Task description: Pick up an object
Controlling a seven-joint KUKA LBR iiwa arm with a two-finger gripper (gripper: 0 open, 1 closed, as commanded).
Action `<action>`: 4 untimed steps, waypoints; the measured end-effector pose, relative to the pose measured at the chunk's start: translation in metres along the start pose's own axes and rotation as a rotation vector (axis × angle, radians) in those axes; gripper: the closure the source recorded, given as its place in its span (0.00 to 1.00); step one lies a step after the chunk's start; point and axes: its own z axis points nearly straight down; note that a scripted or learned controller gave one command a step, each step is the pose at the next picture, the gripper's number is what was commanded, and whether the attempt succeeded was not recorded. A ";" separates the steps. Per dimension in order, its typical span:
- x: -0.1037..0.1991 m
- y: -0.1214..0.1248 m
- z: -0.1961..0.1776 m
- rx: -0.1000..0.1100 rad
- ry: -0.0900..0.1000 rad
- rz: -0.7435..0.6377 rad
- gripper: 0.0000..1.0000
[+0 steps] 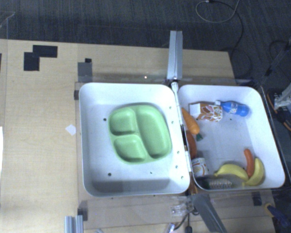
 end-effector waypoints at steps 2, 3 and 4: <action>0.042 0.132 0.261 -0.001 0.002 -0.065 0.00; 0.041 0.131 0.269 0.000 0.002 -0.114 0.00; 0.040 0.129 0.264 0.015 -0.003 -0.120 1.00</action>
